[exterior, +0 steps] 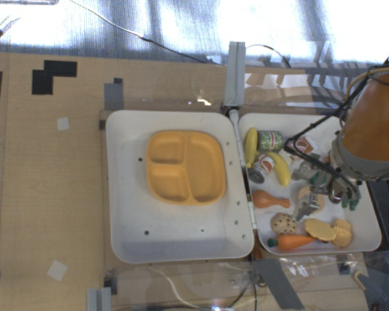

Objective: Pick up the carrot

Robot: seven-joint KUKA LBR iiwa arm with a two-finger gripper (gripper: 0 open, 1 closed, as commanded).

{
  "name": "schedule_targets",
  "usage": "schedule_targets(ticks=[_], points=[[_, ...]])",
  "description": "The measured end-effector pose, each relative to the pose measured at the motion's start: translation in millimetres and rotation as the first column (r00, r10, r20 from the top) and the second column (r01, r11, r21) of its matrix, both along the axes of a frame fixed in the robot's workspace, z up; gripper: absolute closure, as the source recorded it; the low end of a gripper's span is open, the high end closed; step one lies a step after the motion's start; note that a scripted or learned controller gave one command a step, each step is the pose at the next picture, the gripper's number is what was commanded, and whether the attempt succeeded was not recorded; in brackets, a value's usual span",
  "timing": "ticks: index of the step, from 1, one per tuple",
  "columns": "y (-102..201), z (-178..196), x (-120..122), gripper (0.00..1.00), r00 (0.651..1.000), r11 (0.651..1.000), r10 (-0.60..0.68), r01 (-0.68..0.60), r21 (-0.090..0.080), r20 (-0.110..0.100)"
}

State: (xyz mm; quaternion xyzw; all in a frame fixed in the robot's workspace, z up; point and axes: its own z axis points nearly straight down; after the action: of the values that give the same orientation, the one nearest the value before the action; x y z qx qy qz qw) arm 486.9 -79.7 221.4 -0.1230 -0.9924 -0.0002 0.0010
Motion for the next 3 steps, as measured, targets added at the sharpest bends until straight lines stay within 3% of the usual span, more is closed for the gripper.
schedule_targets(ticks=[1,2,3], points=[[31,141,3,0.0,0.907,0.907,0.42,-0.42,-0.009,0.019],[3,9,13,0.0,0.973,0.973,0.229,-0.229,0.0,0.003],[4,25,17,1.0,0.972,0.972,0.235,-0.235,-0.005,0.019]])
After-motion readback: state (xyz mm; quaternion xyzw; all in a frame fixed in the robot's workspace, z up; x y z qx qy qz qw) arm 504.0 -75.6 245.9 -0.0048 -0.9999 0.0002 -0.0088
